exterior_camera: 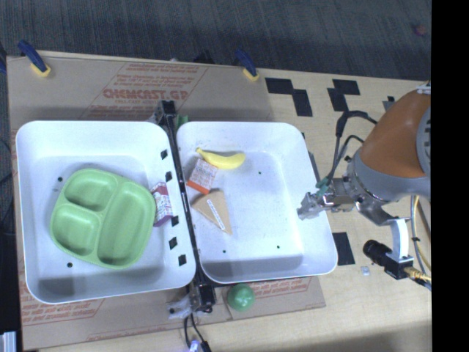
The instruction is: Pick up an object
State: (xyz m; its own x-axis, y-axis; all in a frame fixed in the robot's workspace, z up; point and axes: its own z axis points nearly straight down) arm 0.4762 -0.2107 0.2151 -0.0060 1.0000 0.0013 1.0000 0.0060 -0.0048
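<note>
Where bin rim runs, claw [309,207].

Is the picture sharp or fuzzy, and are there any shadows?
In the camera view, lighting is even and soft; the green plate and banana cast only faint shadows. The whole picture is slightly fuzzy, so the gripper looks smeary and print on the small packets is unreadable.

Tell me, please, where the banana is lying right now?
The banana lies in the right bin, near its back left corner, just above the small orange and white packet.
</note>
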